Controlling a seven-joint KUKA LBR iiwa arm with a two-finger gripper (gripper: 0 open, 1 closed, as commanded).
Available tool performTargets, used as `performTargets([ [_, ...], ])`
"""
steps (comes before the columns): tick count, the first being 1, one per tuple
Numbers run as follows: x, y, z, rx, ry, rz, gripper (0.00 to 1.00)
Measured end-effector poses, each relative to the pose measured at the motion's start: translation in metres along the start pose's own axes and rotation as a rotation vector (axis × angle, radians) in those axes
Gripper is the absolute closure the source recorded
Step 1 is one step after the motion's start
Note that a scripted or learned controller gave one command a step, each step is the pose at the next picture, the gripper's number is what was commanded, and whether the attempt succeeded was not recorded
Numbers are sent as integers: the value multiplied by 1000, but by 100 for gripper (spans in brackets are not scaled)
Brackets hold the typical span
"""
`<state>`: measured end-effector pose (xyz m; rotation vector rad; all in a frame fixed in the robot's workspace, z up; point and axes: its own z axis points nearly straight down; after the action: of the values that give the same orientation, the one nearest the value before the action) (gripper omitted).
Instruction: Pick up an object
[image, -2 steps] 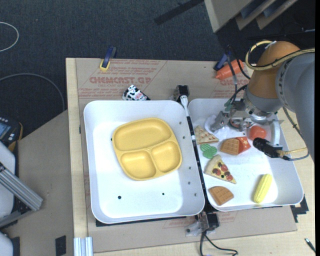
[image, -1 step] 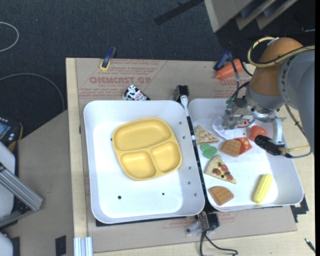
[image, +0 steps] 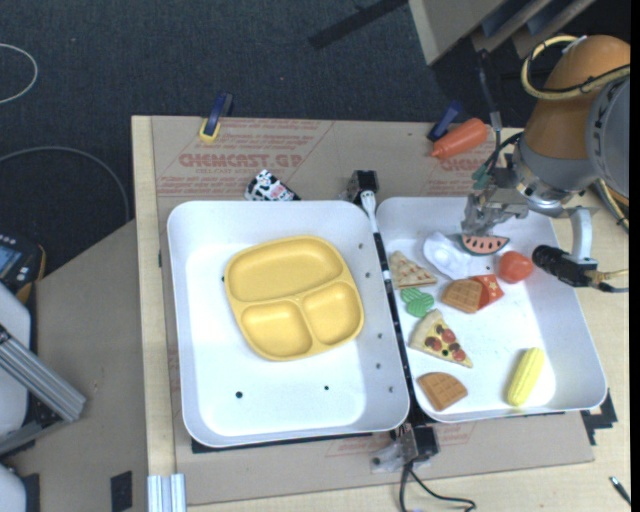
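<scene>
I worked from one fixed camera mounted above the bench, angled down and set well back. It framed both shallow white plastic bins side by side, plus the surrounding dark floor.

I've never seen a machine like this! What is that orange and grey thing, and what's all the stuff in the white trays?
It's a robot arm, seen by one camera looking down from above. It reaches in from the right, and its gripper is low over a toy watermelon slice. The right bin holds toy food: pizza, corn, a tomato. The left bin holds a yellow plate. I can't tell whether anything is held yet.
</scene>
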<state>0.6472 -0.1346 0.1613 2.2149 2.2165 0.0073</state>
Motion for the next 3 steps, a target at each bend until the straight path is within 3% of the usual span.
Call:
performTargets([
  [1,6,7,-47,1,1,-1,100],
  [2,6,8,-65,3,1,0,100],
  [3,52,-27,-60,13,5,-3,100],
])
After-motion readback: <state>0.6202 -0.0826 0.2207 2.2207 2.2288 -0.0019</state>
